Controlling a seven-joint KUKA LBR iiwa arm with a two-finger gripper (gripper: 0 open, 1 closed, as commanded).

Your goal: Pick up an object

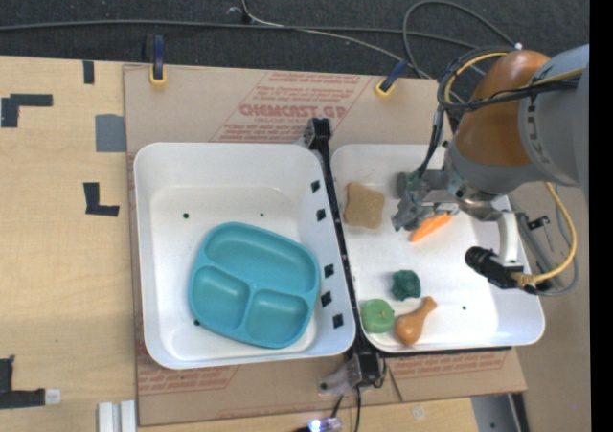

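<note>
1. Orange, tapered carrot-shaped toy (432, 225) lying in right shallow white bin (498, 329), upper-middle part, tilted w/ thick end up-right, tip down-left.
2. Grey two-finger gripper (418, 204) right on top of it; dark fingers (406, 213) straddling upper-left part of the carrot toy, closed narrow around it as far as visible. Toy looks pinched between them, but can't tell whether lifted off bin floor.
3. Grey arm w/ orange band (498, 124) coming in from right, wrist above gripper, covering upper-right corner of right bin. Black cable bundle (498, 269) hanging off arm near bin's right wall.
4. Tan, rounded bread-like piece (364, 205) left of gripper, near but apart from it, close to divider betw. bins.
5. Dark green lumpy toy (406, 284) below carrot toy, well apart, mid-bin.
6. Light green round toy (376, 315) at bin's lower-left corner; brown drumstick-shaped toy (415, 321) just beside it to the right, touching or nearly so, hard to tell.
7. Left shallow white bin (153, 181) holding teal three-compartment plastic tray (253, 284), slightly rotated, in lower-centre area.
8. Both bins on brown cardboard sheet (278, 104) w/ red printing, over light wood bench (57, 258) marked w/ black tape pieces.
9. Black cables (287, 26) across dark surface at top.
</note>
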